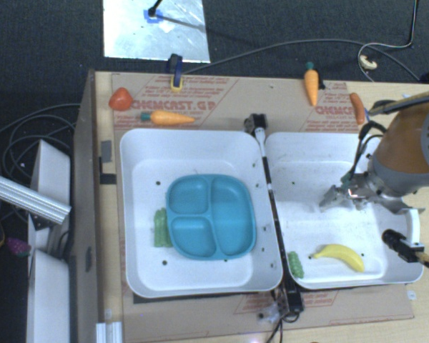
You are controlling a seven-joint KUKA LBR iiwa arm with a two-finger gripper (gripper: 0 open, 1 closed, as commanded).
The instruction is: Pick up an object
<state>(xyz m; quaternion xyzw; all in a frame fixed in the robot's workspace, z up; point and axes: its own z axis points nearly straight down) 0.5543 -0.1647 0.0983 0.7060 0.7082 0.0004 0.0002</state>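
Claw (341,195) low over right white bin (300,156); grip state impossible to tell. Below it, yellow plastic banana (339,256).

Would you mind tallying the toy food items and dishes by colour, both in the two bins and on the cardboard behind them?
Orange: 4, namely the tomato-like piece, long carrot, upright carrot and small carrot
Green: 2, namely the piece beside the plate and the piece at the right bin's corner
Yellow: 1, the banana
Blue: 1, the divided plate
Total: 8
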